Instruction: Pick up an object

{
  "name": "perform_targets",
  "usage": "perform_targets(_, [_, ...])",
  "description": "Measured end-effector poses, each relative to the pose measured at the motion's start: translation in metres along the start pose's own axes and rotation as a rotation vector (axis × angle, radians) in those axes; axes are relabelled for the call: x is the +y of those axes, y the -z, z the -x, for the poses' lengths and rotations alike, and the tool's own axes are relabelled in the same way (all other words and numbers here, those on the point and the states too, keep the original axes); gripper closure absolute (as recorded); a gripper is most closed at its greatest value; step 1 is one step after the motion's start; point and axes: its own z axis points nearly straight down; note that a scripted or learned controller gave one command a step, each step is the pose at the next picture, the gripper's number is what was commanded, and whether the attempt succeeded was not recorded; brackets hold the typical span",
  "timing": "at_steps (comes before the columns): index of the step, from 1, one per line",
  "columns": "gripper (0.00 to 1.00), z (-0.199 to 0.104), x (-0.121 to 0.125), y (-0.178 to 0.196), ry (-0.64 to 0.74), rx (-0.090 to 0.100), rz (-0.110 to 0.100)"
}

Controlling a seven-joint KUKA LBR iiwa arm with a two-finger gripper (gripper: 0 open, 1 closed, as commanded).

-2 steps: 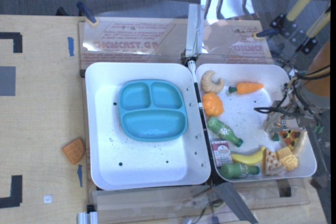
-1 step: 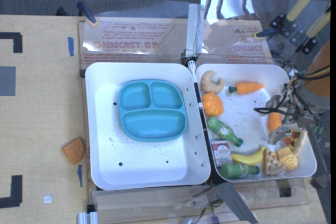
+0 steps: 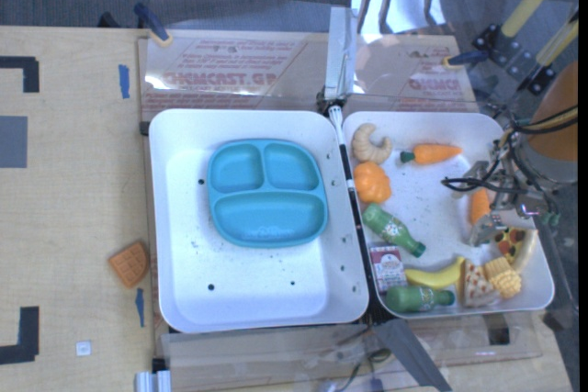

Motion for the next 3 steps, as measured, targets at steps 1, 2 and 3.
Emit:
perform_targets(1, [0.0,0.007,0.005,0.0,-0.141,-0.001,-0.001])
perform_targets(2, [1.0,0.011,0.005,0.014,-0.14,-0.017,-0.004])
perform_targets(3, [0.0,0.011,0.005,0.013,-0.14,-0.016,-0.004])
